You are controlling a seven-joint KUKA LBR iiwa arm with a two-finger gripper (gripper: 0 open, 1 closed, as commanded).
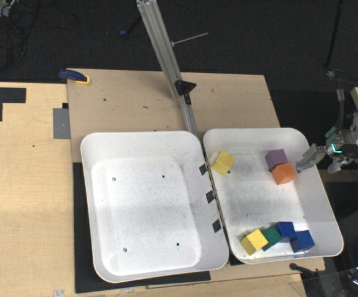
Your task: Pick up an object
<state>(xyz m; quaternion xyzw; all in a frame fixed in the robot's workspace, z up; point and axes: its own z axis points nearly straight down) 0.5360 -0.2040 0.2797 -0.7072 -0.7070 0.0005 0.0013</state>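
We judge the task to be at its opening stage: no object has been lifted, and every block lies on the floor of the right bin (327, 212). The gripper (307, 158) sits at that bin's right rim, reaching in from the right edge of the camera view. One grey finger points down and left toward the orange block (284, 174), its tip just beside the block's upper right corner. We cannot tell how far the claw is open, nor whether it touches the block; nothing is visible between its fingers, so we record no grasp.

What remains, in our judgement, is the whole pick: descent, closure and lift.

The nearest candidate is the orange block, a small cube with a matte face, resting flat. It touches the purple block (276, 158) just behind it, which may crowd a finger on that side. A yellow block (222, 163) lies tilted near the divider between the bins, well apart from the others. At the front of the right bin we see a tight cluster: a second yellow block (253, 241), a green block (271, 236) and two blue blocks (294, 236). The left bin (92, 147) holds no blocks.
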